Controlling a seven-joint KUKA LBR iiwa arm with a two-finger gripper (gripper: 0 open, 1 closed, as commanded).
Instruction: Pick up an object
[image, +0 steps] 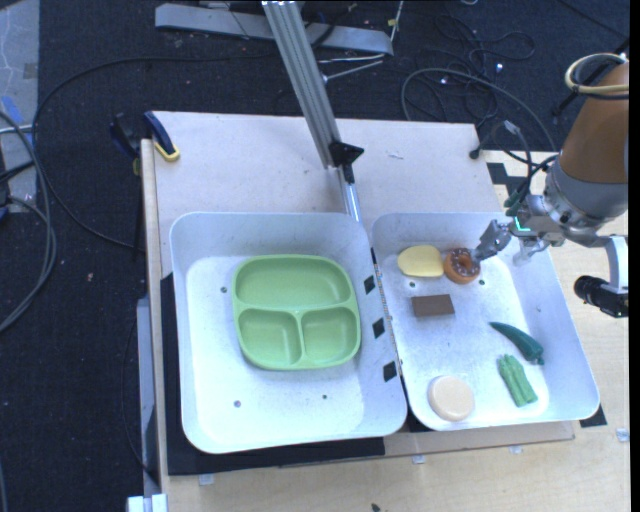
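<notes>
My gripper (507, 247) hangs over the far right corner of the right bin (560, 330), open, with nothing between its fingers. One finger (489, 241) is close to a brown donut (462, 266), just to its upper right. Beside the donut lies a yellow lemon-like piece (420, 262). A brown block (433, 306) sits below them. Toward the near right are a dark green pepper (520, 340), a light green bundle (517, 380) and a cream round piece (451, 397).
The left bin (200, 330) bears a green three-compartment tray (297, 310). A slanted metal pole (310, 85) comes down to the seam between the bins. Cables lie on the dark floor behind the bench.
</notes>
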